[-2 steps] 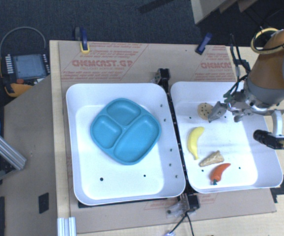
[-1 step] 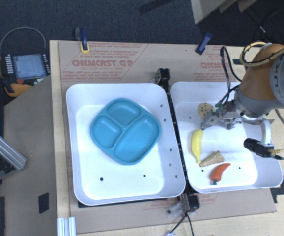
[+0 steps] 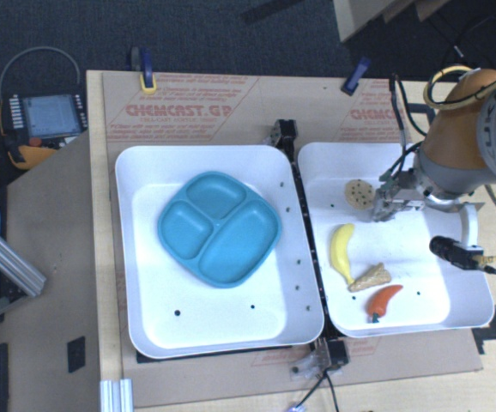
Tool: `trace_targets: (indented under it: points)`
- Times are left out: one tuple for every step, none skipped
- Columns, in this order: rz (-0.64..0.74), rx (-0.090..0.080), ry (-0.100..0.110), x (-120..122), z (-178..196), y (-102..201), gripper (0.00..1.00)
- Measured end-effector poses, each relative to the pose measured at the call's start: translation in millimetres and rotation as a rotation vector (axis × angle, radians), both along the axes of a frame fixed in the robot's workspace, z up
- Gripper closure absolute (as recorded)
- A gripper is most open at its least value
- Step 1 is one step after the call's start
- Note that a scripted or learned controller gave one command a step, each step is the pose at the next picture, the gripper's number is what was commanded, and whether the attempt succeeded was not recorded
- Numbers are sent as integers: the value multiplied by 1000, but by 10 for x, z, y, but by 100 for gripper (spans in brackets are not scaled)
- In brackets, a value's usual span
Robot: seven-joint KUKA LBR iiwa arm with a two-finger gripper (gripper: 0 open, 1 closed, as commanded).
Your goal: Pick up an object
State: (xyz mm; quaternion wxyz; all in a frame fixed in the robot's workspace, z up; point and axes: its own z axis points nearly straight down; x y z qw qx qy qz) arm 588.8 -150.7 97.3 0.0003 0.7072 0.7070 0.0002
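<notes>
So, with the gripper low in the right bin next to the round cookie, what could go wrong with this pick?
1. The gripper sits beside the cookie, not over it, so it may close on nothing.
2. The cookie lies flat and may slide away.
3. The banana, cracker and pepper lie close together, so another pick there may push a neighbour.

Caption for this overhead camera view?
Gripper beside cookie in right bin; blue plate in left bin.
</notes>
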Motion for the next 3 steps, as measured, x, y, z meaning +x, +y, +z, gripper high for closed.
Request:
trace_targets:
  points:
    - [-1,-2,-5,-29,595,-83,100]
    - [-1,-2,-4,-91,1079,-147,100]
    - [1,-2,-3,-83,1290,-149,100]
